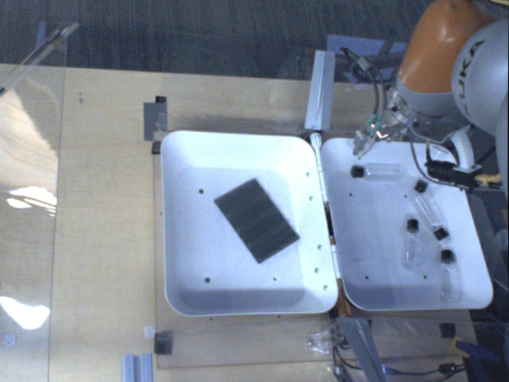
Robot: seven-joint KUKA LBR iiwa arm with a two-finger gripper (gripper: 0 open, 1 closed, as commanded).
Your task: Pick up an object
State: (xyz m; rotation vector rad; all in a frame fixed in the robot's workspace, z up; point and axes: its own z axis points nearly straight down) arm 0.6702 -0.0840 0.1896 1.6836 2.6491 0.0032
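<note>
A dark grey rectangular pad (pixel 256 219) lies flat and turned at an angle in the middle of the left bin (pixel 183 293). Several clear vials with black caps lie in the right bin (pixel 358 289): one (pixel 380 170) near the back left corner, the others (pixel 412 243) toward the right side. My gripper (pixel 374 134) hangs over the back left corner of the right bin, just behind the nearest vial, under the orange-banded wrist (pixel 437 42). Nothing can be seen held in it.
A metal bracket (pixel 320 94) stands behind the seam between the two bins. A black cable (pixel 445 169) loops from the wrist over the right bin's back edge. Bare wooden bench (pixel 95 213) lies left of the bins.
</note>
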